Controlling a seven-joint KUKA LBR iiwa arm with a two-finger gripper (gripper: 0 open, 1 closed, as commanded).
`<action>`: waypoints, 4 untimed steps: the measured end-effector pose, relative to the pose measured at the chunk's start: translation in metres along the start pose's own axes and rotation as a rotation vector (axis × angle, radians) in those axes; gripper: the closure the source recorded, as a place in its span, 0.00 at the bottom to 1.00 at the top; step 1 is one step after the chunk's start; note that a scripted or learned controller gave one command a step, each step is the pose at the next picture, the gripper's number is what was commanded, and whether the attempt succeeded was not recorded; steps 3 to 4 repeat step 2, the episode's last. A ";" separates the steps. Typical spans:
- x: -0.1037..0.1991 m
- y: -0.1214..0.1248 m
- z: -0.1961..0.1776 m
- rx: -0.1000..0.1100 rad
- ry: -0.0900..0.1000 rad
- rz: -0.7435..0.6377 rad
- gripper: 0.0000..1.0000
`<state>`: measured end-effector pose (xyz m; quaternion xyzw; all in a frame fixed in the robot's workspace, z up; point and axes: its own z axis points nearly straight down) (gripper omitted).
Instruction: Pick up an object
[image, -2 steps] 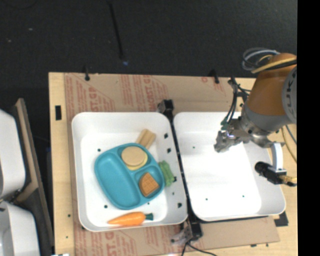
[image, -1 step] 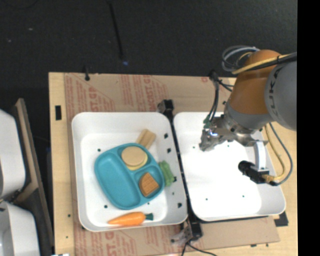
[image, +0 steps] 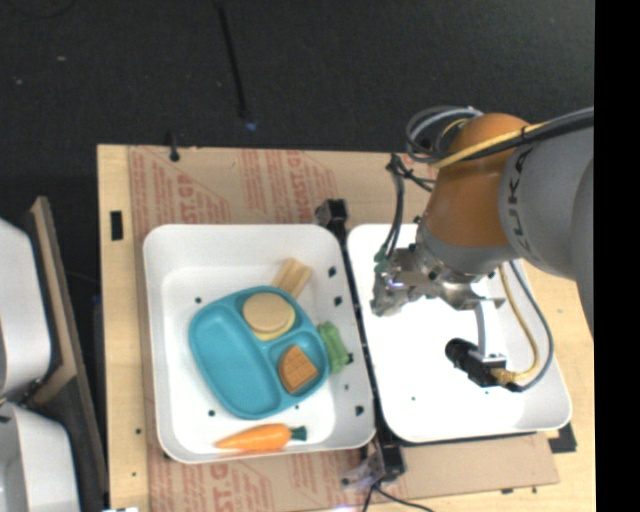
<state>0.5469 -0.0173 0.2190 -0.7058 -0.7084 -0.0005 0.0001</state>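
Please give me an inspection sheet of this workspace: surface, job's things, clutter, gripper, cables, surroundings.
Surface: wooden bench bearing left bin and right bin.
Job's things: in left bin, blue tray with round biscuit and brown waffle; carrot; wooden block; green piece.
Clutter: nothing seen.
Gripper: gripper over right bin, holding nothing visible.
Cables: hoses looping from wrist.
Surroundings: dark floor.

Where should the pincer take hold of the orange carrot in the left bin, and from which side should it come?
Grip the carrot across the middle of its orange body, coming straight down from above. It lies flat, lengthwise along the near wall of the left bin, so the fingers would best close across its narrow width, one toward the blue tray, one toward the wall. The wall looks close, so room is tight.
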 end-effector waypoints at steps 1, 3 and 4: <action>0.050 -0.012 -0.016 -0.001 -0.001 0.000 1.00; 0.103 -0.027 -0.010 0.000 0.000 -0.001 1.00; 0.103 -0.027 -0.010 0.000 0.000 -0.001 1.00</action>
